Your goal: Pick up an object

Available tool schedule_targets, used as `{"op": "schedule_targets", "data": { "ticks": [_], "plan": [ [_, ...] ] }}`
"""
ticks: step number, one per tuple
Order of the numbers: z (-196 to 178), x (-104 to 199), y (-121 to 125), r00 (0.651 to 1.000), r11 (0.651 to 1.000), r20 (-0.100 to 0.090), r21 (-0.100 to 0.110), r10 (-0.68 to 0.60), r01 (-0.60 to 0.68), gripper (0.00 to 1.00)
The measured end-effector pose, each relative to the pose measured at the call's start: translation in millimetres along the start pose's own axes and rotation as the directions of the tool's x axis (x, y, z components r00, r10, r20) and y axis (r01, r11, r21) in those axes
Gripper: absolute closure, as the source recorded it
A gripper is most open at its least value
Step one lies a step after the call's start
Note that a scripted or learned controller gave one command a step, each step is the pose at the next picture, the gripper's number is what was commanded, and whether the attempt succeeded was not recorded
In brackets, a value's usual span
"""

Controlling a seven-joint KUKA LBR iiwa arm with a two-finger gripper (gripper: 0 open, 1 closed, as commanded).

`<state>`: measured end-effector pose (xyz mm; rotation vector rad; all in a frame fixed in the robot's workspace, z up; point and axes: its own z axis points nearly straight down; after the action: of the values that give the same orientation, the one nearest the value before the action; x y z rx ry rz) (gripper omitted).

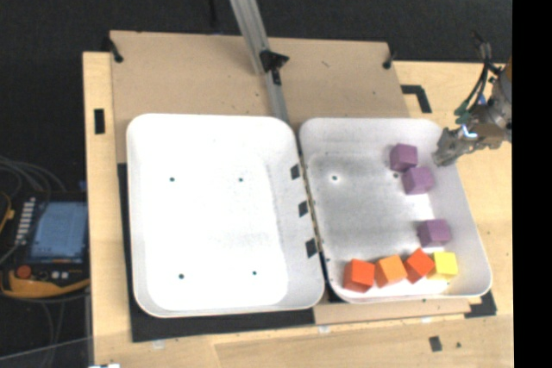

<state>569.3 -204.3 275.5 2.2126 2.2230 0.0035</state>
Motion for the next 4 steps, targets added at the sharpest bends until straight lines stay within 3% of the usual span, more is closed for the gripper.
{"op": "schedule_targets", "data": {
  "ticks": [2, 3, 4],
  "plan": [
    [4, 107, 0, 1.0, 1.0, -0.003, 0.005, -0.002, 0.002, 1.0],
    [5, 162, 14, 1.0, 1.0, -0.003, 0.003, -0.002, 0.002, 1.0],
    [14, 202, 16, 1.0, 1.0, -0.002, 0.007, -0.001, 0.001, 1.0]
  ]
}}
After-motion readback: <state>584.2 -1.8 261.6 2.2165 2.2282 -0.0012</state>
